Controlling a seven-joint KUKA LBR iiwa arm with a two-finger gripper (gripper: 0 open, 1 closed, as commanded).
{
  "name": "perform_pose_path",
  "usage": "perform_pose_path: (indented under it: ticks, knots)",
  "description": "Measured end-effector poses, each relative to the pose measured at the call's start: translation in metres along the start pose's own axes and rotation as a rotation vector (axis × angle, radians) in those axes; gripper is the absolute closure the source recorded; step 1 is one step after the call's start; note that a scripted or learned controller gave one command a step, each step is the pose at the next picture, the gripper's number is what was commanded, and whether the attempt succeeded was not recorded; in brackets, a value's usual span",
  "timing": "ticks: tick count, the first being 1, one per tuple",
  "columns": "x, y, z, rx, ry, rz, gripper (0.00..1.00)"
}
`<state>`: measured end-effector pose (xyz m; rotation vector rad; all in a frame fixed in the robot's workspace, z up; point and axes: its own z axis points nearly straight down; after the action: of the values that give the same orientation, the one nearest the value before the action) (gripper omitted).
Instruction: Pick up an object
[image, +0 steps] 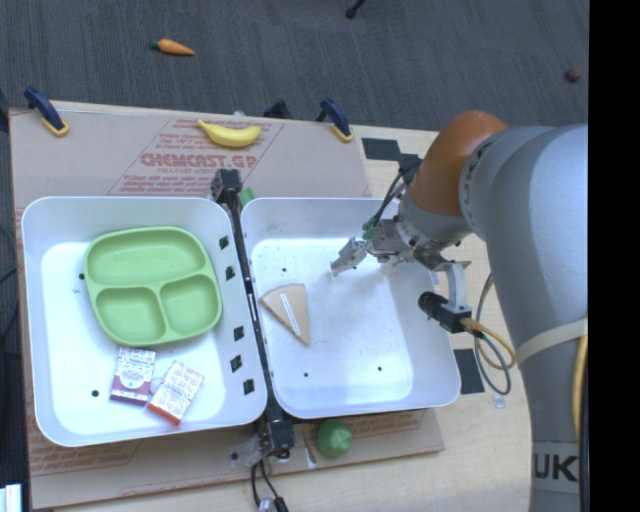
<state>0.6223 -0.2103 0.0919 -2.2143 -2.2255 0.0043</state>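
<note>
Arm (520, 200) first, the biggest thing we've got: grey bulk filling the right side, orange band (462, 150) above the wrist, reaching over the right bin. Under it all, the bench with its cardboard sheet (190, 155) printed in red lettering, blue clamps (47, 110) pinning the far edge.

Next we have the two white bins side by side. The left bin (40, 330) carries a green divided plate (152, 283) with three compartments, sitting toward the far half. The right bin (420, 360) is where the action is. A black divider strip (243, 300) runs between them.

Now the gripper (348, 258), hanging over the far part of the right bin, pointing left. We can't tell whether its fingers are spread or closed; they blur together from up here. Nothing shows between them.

Our likely target, a tan wedge-shaped object (288, 311), lies on the right bin's floor near its left wall, below and left of the gripper, apart from it.

Down to the small stuff. Two little packets (157, 385) lie side by side in the near part of the left bin, just in front of the plate. We see a yellow banana (230, 131) on the cardboard beyond the bins, a green ball (335, 437) at the near edge by the right bin, and an orange carrot (175, 46) out on the dark floor.
</note>
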Motion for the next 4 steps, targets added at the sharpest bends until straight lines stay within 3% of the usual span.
perform_pose_path:
  ticks: [3,4]
  knots:
    - [0.0,0.003,0.0,-0.003,-0.002,-0.001,0.0]
    - [0.0,0.035,0.0,-0.002,0.001,0.0,0.0]
